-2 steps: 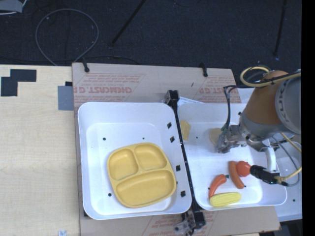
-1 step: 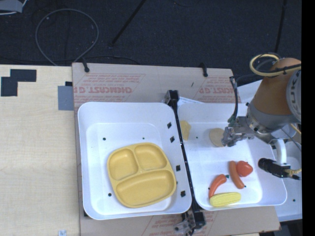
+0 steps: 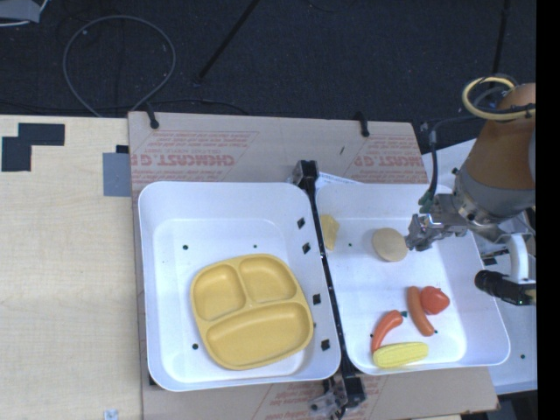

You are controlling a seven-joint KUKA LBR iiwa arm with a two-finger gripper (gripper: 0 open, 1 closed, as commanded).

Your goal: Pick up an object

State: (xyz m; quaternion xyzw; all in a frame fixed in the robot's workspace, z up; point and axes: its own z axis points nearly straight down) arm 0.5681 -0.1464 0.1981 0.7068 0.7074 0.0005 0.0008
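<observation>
The arm is reaching in from the right over the right bin, with its orange band sitting high near the frame's edge. The gripper is hovering at the upper part of that bin, just beside a round tan potato, on the potato's right. Whether the gripper is gripping anything or how it is set cannot be told, since the metal parts are blurring together there.

The potato is lying on the bin floor, near the middle of the upper half. Against the bin's left wall, a pale yellow cheese piece is resting close to the divider. Lower down, a red tomato is touching an orange sausage that is lying just to its left. A red and orange pepper is lying tilted near them, and a yellow corn cob is lying along the bin's bottom edge, just below the pepper.

The left bin is holding a yellow divided plate, lying flat toward its lower right corner.
</observation>
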